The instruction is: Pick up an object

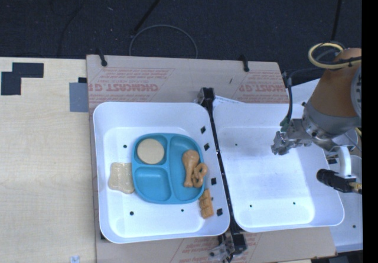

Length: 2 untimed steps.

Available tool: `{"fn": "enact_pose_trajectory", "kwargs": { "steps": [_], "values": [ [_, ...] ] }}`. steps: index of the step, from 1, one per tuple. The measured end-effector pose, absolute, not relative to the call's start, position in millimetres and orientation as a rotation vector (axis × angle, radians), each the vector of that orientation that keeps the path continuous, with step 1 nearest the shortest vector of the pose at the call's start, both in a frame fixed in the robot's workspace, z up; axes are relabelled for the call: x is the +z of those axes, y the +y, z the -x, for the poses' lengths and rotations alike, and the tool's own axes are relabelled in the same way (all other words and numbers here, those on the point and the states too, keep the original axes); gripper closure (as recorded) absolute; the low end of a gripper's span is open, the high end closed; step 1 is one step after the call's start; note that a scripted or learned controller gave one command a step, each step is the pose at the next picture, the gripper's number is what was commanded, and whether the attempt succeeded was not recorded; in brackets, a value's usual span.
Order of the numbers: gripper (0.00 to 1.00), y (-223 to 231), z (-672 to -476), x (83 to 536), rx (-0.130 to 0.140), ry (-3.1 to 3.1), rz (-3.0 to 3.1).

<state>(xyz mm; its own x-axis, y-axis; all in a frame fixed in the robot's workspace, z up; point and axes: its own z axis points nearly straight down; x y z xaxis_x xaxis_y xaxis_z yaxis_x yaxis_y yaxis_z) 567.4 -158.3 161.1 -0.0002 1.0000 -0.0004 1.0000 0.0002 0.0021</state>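
I see the arm (333,99) reaching in from the right, its gripper (284,140) low over the right bin (266,197). The view is too coarse there for me to tell how the jaws stand. In the left bin (112,132) a blue divided tray (165,168) holds a round tan cracker (150,151) and a pretzel-like piece (194,168). A pale slice (121,178) lies just left of the tray, and a small brown piece (206,204) lies at its near right corner.

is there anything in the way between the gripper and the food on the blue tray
Yes. The gripper is over the right bin, while the blue tray with its pretzel and round cracker lies in the left bin. The raised rims with black clips between the bins stand in the way.
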Motion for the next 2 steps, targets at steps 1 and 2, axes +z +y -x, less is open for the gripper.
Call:
{"fn": "enact_pose_trajectory", "kwargs": {
  "steps": [1, 2],
  "values": [
    [1.0, -161.3, -571.2, 223.7, 0.002, 2.221, -2.218],
    [1.0, -162.3, -571.6, 276.0, 0.001, 2.221, -2.219]
  ]
}}
